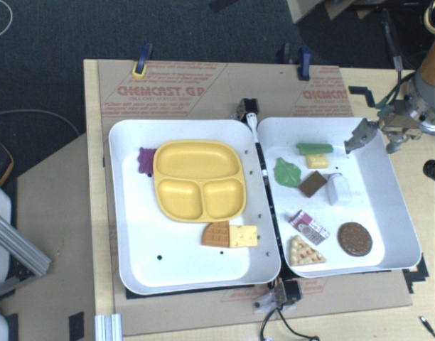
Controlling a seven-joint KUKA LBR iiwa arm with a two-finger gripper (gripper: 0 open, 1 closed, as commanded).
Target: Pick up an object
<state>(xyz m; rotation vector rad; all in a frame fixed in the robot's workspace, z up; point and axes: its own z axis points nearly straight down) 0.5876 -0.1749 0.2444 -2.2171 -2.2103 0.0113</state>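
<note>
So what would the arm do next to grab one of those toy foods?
Probably swing left and lower. The gripper hangs with open fingers, holding nothing, over the right bin's upper right edge. The green bar and yellow block lie just to its left, making them the closest picks.

Red print on brown board point(203, 91) under the bins: "CHEMCAST GP" reads at top left, above the left bin point(125, 212), with smaller red lines under it too small to read. Same red print repeats at top right, above the right bin point(399, 197), partly cut off. Small wrapper point(309, 226) in right bin has markings, unreadable.
</note>
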